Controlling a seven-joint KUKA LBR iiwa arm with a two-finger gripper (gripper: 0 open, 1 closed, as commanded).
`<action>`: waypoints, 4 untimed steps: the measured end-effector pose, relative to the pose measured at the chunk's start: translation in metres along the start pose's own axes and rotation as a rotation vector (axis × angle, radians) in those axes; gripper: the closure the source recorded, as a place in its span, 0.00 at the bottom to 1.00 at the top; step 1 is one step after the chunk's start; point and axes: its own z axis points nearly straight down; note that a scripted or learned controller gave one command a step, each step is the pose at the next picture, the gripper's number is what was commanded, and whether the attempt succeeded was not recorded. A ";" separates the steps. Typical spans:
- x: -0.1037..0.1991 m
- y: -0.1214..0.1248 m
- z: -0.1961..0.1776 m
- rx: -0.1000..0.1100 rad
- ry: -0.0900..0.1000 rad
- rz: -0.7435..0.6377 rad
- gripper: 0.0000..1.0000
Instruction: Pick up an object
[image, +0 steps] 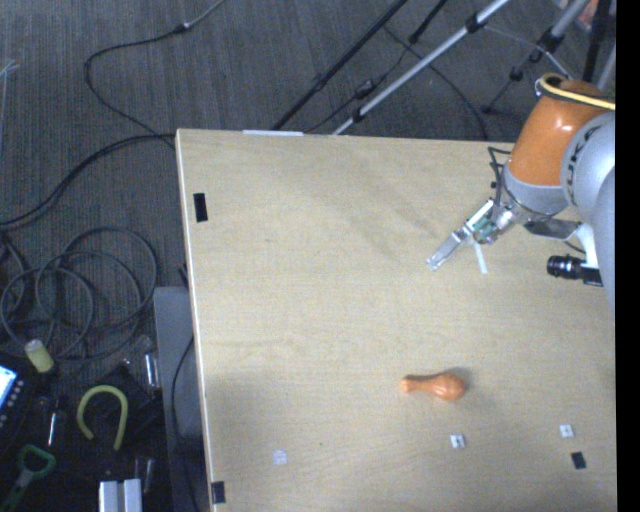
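No readable writing or brand anywhere you look; the small black tag (201, 207) near the bench's (320, 300) top-left corner and the tiny white markers (457, 440) low on the surface are too small to read.

The orange object (436, 386) lies flat on the bare bench top, long axis roughly left-right in the view. Narrow neck points left, bulbous end points right, tilted slightly down on the right. Looks like a small gourd or drumstick shape, but what it really is you can't tell at this resolution.

Gripper (458, 251) sits above and slightly right of the orange object, well apart from it, reaching in from the right. Two pale fingers (440, 256) show: they look splayed a bit, one toward the lower left and one more downward, with nothing between them. Nothing in its grasp.

The arm (560, 140) is cut off at the right edge; you see just the orange band and grey wrist. A black fitting (572, 268) juts out under the wrist, detail unclear.

Left of the bench: cables (80, 280) on dark carpet, and a green U-shaped item (102, 412), partly in shadow.
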 end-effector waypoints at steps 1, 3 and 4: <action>0.000 0.000 0.000 0.000 0.000 0.000 0.00; 0.001 0.001 0.019 -0.001 0.002 -0.338 0.00; 0.003 -0.005 -0.045 -0.003 0.003 -0.189 0.00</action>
